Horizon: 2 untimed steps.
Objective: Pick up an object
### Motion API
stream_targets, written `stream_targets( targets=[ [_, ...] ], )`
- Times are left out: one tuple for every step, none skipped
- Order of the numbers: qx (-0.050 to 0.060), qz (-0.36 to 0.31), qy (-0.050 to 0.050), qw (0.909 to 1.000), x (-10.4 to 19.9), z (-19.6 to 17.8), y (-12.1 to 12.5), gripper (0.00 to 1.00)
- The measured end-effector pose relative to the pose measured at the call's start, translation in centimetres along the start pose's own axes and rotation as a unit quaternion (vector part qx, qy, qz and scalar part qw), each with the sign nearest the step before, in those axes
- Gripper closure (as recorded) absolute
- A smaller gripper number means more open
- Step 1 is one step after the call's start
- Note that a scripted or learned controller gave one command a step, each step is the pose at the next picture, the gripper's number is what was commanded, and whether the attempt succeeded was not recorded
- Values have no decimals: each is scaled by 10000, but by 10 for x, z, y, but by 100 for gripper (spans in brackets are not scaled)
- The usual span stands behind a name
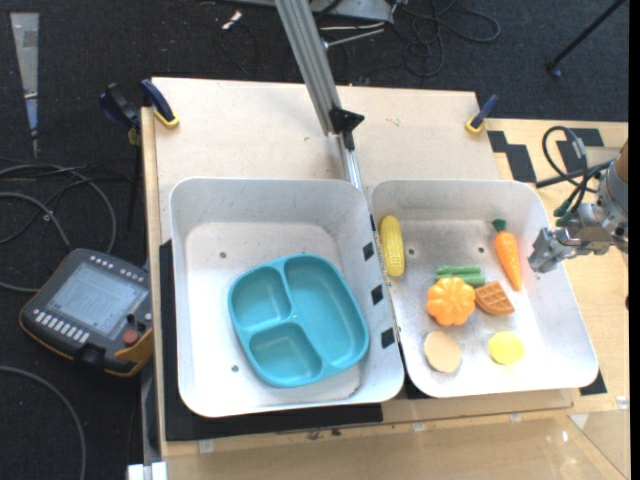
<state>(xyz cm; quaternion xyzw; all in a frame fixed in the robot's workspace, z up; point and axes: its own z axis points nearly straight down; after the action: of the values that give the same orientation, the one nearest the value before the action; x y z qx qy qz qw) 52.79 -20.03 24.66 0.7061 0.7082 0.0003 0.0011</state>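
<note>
We see the gripper point(548, 251) poised at the right bin's point(560, 368) rim beside the carrot point(509, 259), its opening indiscernible and nothing lifted yet.

Two shallow white plastic bins point(200, 218): one blue three-compartment tray point(297, 320) in the nine-o'clock bin, and seven toy foods point(450, 300) in the three-o'clock bin point(560, 298), one of each kind.

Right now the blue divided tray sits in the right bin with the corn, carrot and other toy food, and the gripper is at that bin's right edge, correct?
Not quite. The camera view shows the blue divided tray in the left bin; the corn, carrot and other toy food are in the right bin, gripper at its right edge.
</note>
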Motion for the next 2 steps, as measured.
stream_targets(
  targets=[
    [5,-30,15,10000,57,-8,6,100],
    [7,-30,17,10000,120,-9,12,100]
  ],
)
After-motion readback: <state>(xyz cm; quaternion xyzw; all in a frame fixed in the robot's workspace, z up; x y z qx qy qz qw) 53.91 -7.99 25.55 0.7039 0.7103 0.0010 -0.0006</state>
